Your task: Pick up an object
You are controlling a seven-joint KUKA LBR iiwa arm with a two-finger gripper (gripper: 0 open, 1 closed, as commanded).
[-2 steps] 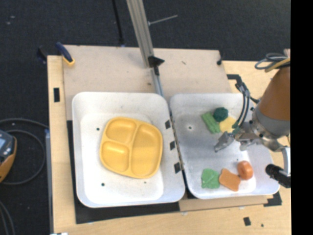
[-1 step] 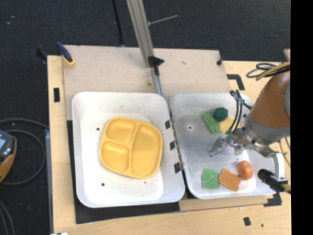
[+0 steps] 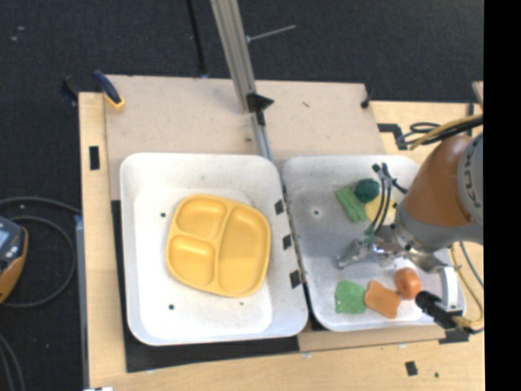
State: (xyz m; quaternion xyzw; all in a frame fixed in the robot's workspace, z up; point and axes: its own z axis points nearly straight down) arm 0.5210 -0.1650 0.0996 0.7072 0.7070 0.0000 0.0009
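My gripper (image 3: 356,256) hangs low over the middle of the right bin (image 3: 319,218), above its bare floor. A light green block (image 3: 352,204) and a dark green ball (image 3: 367,189) lie just behind the gripper, with a yellow piece (image 3: 375,211) beside them. In front of it, near the bin's front wall, lie a flat green piece (image 3: 350,297), an orange wedge (image 3: 383,300) and a small orange-red ball (image 3: 407,282). Nothing is visibly held. The arm's orange band (image 3: 440,190) covers the bin's right side.
The left bin (image 3: 146,218) holds a yellow divided plate (image 3: 218,244) at its middle. A metal rail (image 3: 236,47) rises from the back of the bench between the bins. A blue and yellow clamp (image 3: 108,90) sits at the bench's back left corner.
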